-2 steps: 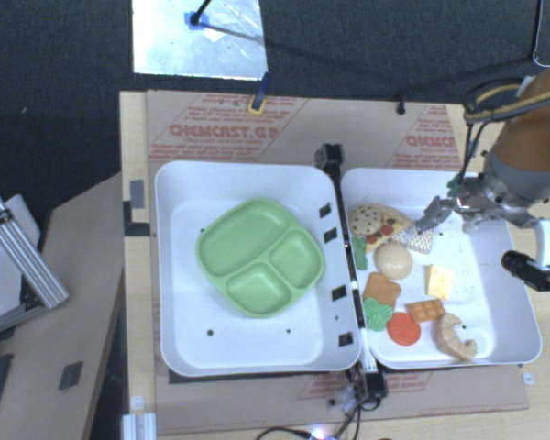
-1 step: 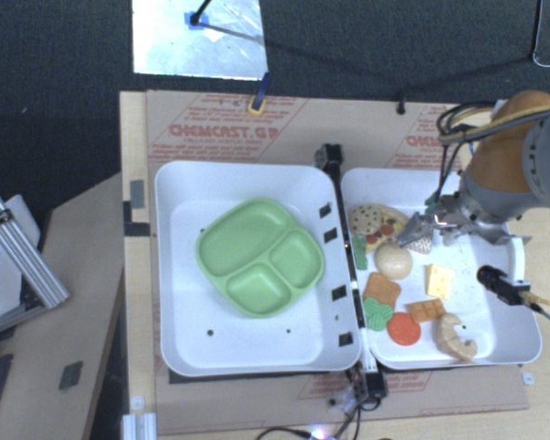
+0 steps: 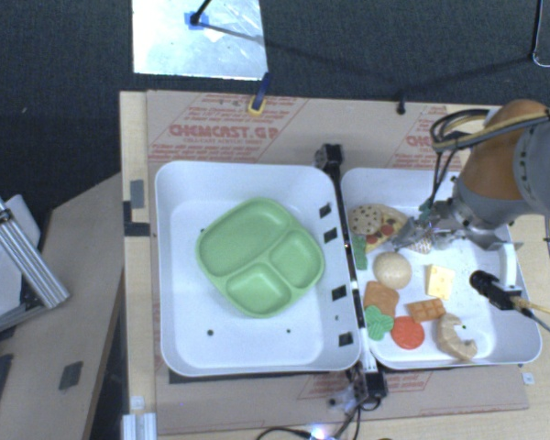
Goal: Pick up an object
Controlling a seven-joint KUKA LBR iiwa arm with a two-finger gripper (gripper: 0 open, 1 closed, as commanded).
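Observation:
My gripper hangs low over the back of the right bin, just right of a pizza slice and touching or nearly touching its edge. Several toy foods lie in front of it: a beige ball, a yellow cheese block, an orange cracker, a waffle piece, a green piece, a red tomato slice and a tan croissant. I see nothing lifted off the bin floor.
The left bin holds a green divided plate. A black divider with clips runs between the bins. The grey arm and its cables cover the right bin's back right corner.

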